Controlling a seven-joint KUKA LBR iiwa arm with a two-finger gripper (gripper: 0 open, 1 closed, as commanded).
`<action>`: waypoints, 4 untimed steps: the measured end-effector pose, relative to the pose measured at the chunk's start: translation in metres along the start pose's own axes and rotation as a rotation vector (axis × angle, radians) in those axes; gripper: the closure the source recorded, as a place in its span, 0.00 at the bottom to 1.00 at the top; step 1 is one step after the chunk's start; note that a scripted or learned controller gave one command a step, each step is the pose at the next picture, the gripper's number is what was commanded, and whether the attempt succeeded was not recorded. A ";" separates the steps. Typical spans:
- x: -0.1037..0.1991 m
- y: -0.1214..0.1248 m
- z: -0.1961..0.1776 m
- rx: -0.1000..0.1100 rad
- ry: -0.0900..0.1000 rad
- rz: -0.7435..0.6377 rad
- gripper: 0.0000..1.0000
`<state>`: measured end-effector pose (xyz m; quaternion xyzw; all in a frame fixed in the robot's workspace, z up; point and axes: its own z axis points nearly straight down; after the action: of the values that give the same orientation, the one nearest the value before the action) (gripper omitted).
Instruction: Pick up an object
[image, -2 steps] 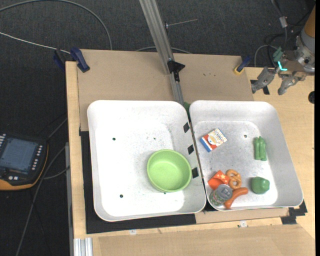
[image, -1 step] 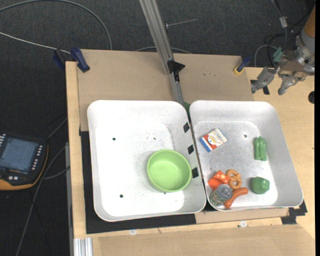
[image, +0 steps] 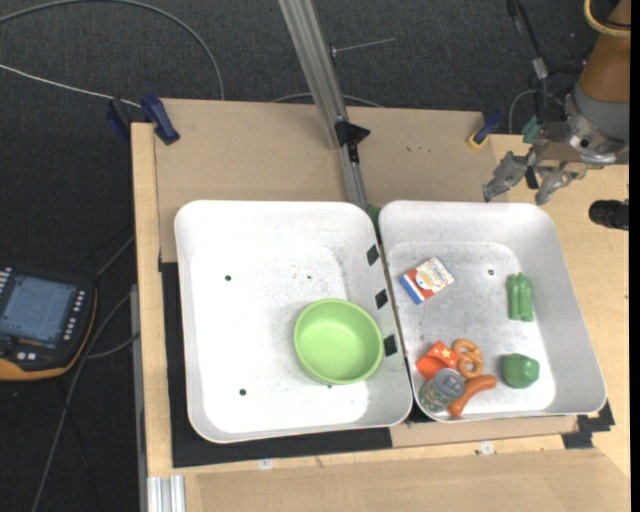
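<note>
I see gripper (image: 526, 180) above table, beyond right bin's (image: 545, 225) far rim | fingers spread wide, holding nothing | objects in right bin: carton (image: 427, 278), green pieces, orange cluster | bowl (image: 338, 341) in left bin (image: 240, 260)

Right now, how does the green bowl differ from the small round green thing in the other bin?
The green bowl is lighter, lime green; the small round green thing is darker. The bowl is much bigger, open and hollow; the round thing looks solid. The bowl sits alone in the left bin; the round thing lies in the right bin, near other small items. Both are green and rounded.
</note>
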<state>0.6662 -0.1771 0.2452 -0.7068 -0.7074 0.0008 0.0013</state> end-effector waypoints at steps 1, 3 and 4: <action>0.003 0.000 0.042 0.000 0.000 0.000 0.00; 0.003 -0.004 0.072 -0.005 -0.001 0.000 1.00; 0.008 -0.001 0.009 -0.009 -0.002 0.000 1.00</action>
<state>0.6655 -0.1696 0.2358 -0.7068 -0.7074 -0.0018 -0.0027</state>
